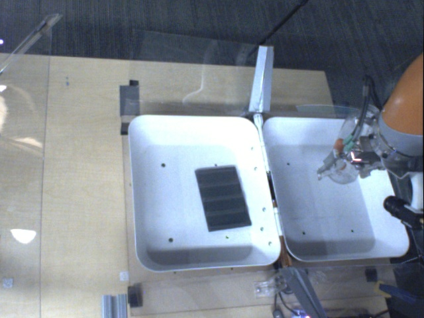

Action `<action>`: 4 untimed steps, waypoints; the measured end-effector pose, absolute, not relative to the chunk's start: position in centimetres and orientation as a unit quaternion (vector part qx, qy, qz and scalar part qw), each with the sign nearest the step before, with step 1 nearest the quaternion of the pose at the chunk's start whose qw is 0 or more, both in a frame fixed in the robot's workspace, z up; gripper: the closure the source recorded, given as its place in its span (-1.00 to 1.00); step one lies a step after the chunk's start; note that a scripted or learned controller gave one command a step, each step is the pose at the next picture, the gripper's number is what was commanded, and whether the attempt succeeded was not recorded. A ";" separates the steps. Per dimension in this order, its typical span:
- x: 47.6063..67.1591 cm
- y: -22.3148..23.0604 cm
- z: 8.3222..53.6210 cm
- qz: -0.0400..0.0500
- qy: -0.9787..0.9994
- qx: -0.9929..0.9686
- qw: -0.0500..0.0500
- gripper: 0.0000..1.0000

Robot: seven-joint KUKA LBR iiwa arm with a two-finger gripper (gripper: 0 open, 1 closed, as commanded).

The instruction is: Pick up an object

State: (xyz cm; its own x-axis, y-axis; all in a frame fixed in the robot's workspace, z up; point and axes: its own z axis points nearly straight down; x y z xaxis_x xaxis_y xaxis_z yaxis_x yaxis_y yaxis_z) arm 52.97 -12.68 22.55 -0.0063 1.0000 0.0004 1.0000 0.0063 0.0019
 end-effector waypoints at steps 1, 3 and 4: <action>53.8 -10.4 9.6 0.002 0.637 0.771 0.001 -1.00; 65.3 -9.8 8.7 -0.006 0.772 0.635 -0.008 -1.00; 65.9 -13.4 8.6 -0.011 0.779 0.626 -0.022 -1.00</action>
